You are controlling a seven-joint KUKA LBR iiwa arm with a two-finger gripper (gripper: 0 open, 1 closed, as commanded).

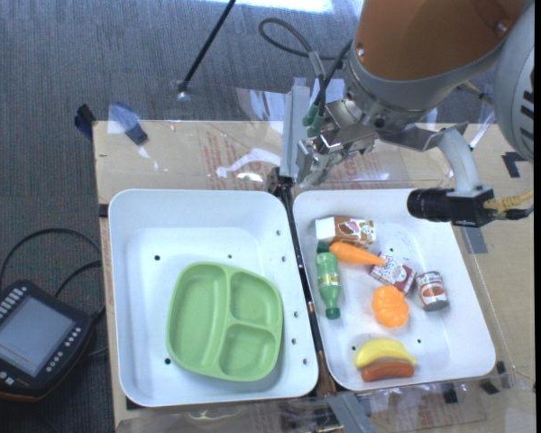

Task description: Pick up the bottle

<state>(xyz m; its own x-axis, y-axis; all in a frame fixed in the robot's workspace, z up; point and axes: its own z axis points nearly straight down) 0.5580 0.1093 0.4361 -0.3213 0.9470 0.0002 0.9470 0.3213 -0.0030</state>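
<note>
The gripper [299, 171] hung above the back edge of the bench, over the seam where the two white bins met, with the grey arm [433, 34] and its orange band filling the upper right behind it. Its fingers pointed down toward the rim between the bins, but they were thin and lost against clear plastic and cardboard, so whether they stood open or closed could not be told; nothing could be seen between them.

The bottle [328, 284], green with a pale label, lay on its side in the right bin [473, 327], nearer the camera than the fingers and slightly to their right, close along that bin's left wall, its cap end pointing toward the front. Just beyond the bottle's far end sat a small box [345, 230], and a carrot [356, 253] lay slanted beside it, close to the bottle's upper end. Farther right of the fingers were a small packet [394, 271], an orange fruit [389, 306] and a can [432, 290]. A banana [384, 351] with what looked like a sausage [388, 371] against it lay nearest the front.

In the left bin [140, 242], forward and left of the fingers, rested a green divided plate [225, 321].
</note>
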